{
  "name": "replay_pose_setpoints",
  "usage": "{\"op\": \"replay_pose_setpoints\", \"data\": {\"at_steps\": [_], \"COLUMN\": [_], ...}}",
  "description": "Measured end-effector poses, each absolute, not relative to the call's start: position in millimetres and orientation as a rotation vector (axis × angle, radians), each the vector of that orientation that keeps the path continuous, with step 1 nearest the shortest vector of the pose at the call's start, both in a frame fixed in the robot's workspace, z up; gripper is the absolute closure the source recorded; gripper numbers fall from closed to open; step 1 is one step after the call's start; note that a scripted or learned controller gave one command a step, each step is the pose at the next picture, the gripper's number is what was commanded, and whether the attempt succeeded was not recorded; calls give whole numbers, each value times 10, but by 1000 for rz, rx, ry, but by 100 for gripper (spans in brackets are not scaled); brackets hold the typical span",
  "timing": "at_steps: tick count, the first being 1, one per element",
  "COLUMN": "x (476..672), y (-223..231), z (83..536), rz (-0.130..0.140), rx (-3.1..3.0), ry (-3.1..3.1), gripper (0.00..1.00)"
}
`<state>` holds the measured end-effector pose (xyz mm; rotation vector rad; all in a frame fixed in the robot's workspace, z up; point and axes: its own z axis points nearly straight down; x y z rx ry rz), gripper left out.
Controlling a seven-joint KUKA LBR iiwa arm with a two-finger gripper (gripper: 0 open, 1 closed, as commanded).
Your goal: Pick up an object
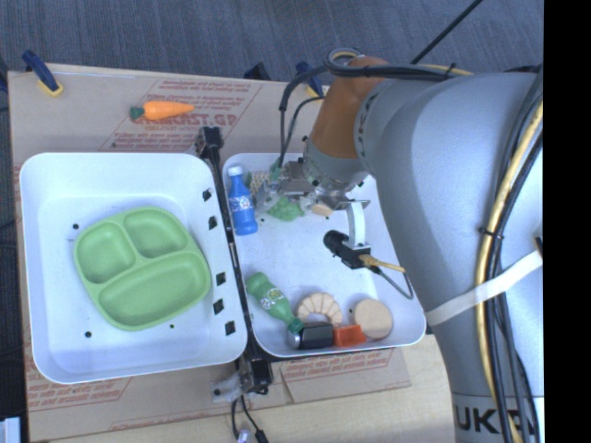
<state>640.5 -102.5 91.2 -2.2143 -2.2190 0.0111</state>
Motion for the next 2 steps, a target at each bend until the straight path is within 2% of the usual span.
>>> {"op": "replay_pose_setpoints", "data": {"at_steps": [1,2], "x": [6407,5985], "y": [-1012,-499], "z": [1010,2887], "rz": [11,-1], "rx": [-2205,-2214], "ry": [-2226,-2231], "gripper": [100,100]}}
